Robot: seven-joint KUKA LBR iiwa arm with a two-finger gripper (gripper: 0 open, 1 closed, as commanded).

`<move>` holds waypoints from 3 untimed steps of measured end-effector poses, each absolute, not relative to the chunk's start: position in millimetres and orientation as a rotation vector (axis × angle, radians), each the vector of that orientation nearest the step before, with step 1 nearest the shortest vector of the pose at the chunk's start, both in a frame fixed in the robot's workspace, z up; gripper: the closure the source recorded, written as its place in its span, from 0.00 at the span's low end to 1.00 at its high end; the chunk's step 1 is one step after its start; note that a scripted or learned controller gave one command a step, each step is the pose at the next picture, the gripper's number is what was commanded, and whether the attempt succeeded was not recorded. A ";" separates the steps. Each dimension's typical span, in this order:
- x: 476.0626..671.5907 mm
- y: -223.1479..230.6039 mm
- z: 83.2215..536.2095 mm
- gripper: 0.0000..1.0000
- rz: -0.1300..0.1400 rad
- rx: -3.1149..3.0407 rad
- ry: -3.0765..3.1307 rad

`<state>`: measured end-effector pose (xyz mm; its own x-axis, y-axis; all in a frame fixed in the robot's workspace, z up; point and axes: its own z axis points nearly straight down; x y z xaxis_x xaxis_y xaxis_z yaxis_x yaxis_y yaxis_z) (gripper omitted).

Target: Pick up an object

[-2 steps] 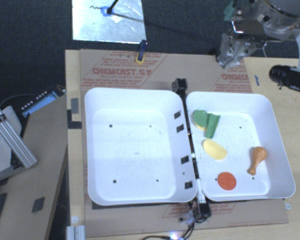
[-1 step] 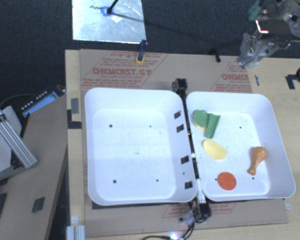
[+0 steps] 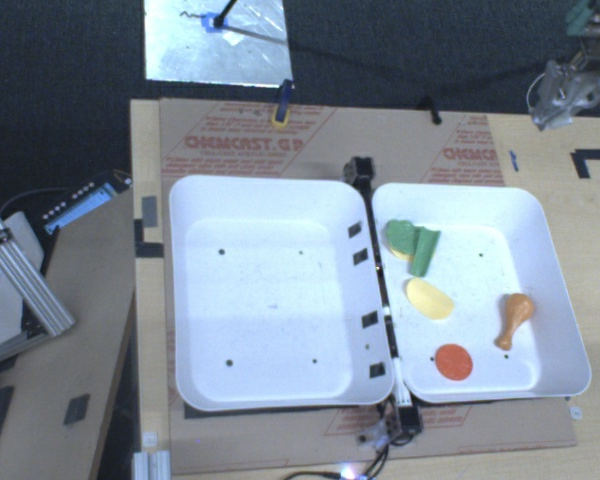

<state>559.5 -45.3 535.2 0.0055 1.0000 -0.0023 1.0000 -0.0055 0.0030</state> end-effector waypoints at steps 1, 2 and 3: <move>589.3 -131.2 534.7 1.00 0.000 2.225 2.211; 570.8 -211.8 498.8 1.00 -0.004 2.228 2.212; 542.4 -206.7 537.0 1.00 0.005 2.217 2.217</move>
